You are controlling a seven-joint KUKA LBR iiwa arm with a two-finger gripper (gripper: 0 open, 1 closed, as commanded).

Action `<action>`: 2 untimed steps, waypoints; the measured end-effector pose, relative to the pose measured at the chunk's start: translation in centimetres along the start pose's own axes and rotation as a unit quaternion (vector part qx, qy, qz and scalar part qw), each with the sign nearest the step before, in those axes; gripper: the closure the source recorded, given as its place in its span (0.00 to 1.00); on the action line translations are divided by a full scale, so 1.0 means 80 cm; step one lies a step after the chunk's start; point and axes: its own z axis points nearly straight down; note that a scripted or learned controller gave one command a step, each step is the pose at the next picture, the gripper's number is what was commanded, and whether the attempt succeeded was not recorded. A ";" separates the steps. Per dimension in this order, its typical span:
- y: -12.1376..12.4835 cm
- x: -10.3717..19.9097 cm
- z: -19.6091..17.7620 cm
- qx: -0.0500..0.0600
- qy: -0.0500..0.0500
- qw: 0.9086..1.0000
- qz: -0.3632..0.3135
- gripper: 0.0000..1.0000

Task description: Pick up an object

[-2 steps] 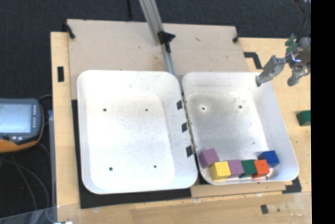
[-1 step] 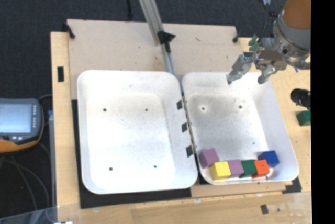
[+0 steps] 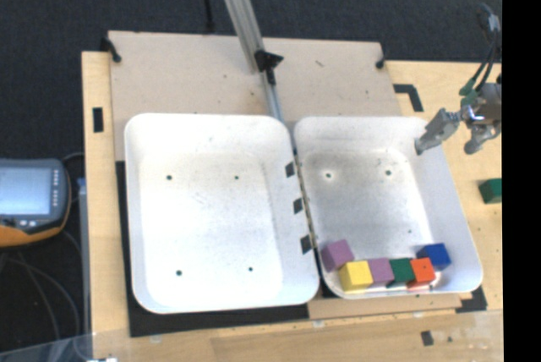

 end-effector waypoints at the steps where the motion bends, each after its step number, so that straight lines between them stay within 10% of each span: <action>1: 0.001 -0.007 -0.141 -0.005 0.000 1.000 -0.005 0.00; 2: -0.035 -0.032 0.035 0.004 0.002 1.000 -0.002 0.00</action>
